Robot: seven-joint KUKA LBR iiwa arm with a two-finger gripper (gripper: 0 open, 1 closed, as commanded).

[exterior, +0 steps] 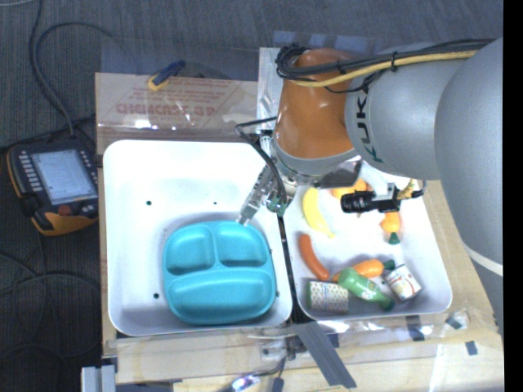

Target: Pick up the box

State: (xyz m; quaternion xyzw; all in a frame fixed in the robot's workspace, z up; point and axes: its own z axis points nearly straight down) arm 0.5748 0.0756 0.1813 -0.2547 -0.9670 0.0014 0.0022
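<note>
The grey arm with the orange band is reaching in from the right. Its gripper is hanging over the right edge of the left white bin, just beside the wall between the two bins. It is pointing down and to the left, toward the far right corner of the teal plastic tray with three compartments. The tray is lying in the near half of this bin. I cannot tell if the claw is wide or narrow, and nothing is showing in it.

The small grey box with a speckled face is lying flat in the near left corner of the right white bin, well apart from the gripper. A green plastic bottle is lying just beside the box, on its right. A small round can with a white label is sitting near the bottle. A long orange-red sausage-shaped toy is lying just behind the box, and a yellow toy banana is lying farther back, under the arm.

A handheld control pendant with a grey screen is resting on the dark floor to the left of the bench.
</note>
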